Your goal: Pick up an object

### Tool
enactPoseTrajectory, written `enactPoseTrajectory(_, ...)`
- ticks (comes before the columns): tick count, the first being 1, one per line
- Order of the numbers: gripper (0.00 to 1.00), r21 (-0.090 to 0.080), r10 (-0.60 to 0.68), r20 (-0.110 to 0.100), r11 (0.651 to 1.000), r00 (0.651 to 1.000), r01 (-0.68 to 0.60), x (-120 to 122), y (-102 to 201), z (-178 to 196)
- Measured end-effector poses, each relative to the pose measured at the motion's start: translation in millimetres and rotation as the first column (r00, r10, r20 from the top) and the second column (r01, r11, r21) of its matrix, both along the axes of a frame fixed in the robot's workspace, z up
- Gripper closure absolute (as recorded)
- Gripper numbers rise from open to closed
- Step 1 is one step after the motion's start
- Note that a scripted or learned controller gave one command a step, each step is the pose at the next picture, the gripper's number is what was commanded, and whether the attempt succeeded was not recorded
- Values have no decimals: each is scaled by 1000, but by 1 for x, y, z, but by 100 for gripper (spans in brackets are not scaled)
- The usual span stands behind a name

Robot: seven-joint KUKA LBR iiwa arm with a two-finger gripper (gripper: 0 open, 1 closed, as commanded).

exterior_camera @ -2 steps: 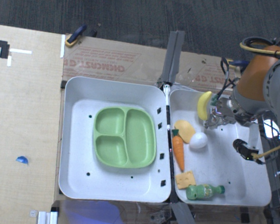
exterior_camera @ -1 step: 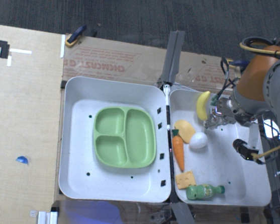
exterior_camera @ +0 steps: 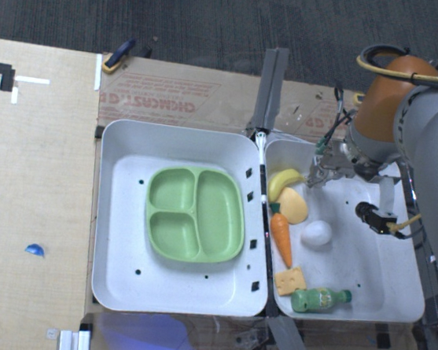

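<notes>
1. The hand (exterior_camera: 320,173) hangs low in the right white bin (exterior_camera: 394,299), just beside the yellow plastic banana (exterior_camera: 282,181); whether it is apart or together, I cannot tell.
2. Nothing is lifted yet; the grasp and the lift are left.

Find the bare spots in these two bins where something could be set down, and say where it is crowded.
Left bin: a bare strip of floor rings the green divided plate, widest along the front.

Right bin: bare floor right of the white ball and behind the green bottle.

Crowded: its left side, with banana, carrot and cheese.
</notes>
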State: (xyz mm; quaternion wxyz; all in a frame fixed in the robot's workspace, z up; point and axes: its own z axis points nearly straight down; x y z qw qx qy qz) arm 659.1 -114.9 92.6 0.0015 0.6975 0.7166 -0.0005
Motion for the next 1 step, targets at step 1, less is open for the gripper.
enactPoseTrajectory(1, 0, 2, -42, -2, 999, 999, 42, -39, 21, -1)
